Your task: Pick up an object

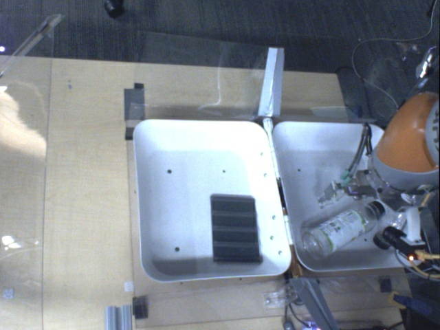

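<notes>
A clear plastic bottle [340,228] with a green-and-white label lies on its side near the front of the right bin [306,153], its cap pointing right. My gripper [335,189] hangs low in the right bin just above and behind the bottle, reaching in from the orange-banded arm [407,143] at the right. I see nothing held by it. A black ribbed rectangular block [235,227] lies flat in the front middle of the left bin [141,184].
A metal divider post [271,81] rises behind the seam between the two bins. Cables and black fittings [393,238] hang off the wrist over the right bin's front right corner. Wooden bench surface [69,184] spreads to the left.
</notes>
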You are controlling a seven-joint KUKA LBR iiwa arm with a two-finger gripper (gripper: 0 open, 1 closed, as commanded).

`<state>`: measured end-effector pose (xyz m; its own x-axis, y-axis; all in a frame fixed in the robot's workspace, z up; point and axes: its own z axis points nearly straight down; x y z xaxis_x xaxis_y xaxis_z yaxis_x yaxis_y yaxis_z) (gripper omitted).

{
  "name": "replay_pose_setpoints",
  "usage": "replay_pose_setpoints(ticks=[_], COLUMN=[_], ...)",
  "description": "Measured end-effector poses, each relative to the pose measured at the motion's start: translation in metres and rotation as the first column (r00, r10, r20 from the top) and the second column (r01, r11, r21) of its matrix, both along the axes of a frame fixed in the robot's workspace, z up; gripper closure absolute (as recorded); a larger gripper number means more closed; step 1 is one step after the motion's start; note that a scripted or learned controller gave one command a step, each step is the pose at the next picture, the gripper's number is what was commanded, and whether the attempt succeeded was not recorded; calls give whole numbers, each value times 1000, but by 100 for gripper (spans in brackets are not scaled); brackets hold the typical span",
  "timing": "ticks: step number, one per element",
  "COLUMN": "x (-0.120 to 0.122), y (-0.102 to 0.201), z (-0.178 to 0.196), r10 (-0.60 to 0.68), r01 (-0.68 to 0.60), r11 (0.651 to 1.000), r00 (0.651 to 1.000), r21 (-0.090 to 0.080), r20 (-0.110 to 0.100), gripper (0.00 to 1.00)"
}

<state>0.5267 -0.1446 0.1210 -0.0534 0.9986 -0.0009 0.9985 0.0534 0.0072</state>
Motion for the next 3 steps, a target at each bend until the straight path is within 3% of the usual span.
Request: replay_pose_setpoints(ticks=[1, 2, 3], x=[-19, -13, -38], y=[-60, -60, -22], z=[19, -32, 17], r10=[-17, 65, 186], r01=[17, -65, -186], r11=[1000, 998, 983], r00=[1000, 998, 983], r21=[0, -2, -1], r20=[-1, 5, 0], gripper=[0, 0, 0])
